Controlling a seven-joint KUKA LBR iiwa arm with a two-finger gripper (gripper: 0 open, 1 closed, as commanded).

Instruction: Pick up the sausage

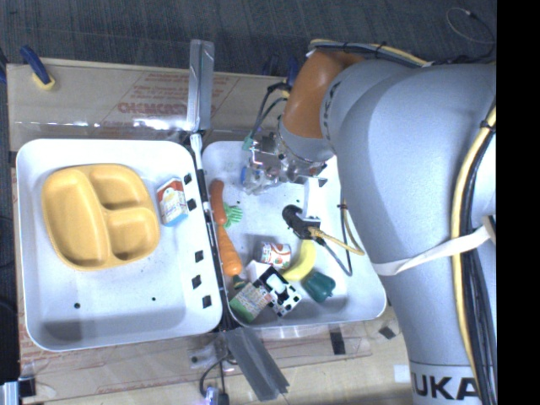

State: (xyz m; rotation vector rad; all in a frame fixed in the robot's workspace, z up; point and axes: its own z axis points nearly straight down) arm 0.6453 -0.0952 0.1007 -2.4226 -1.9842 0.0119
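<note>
While the big grey arm leans in from the view's right, its gripper hangs over the upper end of the right bin. Whether that gripper is spread or closed cannot be told from this angle, and nothing can be seen clamped in it.

Two white bins, count them: the right one under the gripper, and the left bin well off to its view-left. Over there sits one yellow divided tray, the biggest loose item on the bench, far from the gripper.

Now the smaller stuff, nearly all in the right bin. One orange carrot lies along the dividing wall, below and view-left of the gripper, with its green top pointing up. And there's the target: one sausage, a short reddish-brown rod with rounded ends, lying lengthwise against that same wall. It is just view-left of the gripper and a touch lower, apart from it.

One yellow banana curves below the gripper. Further down are one teal object, one green box and one black-and-white checkered cube. One small can stands beside the banana. One little carton sits in the left bin by the tray.
</note>
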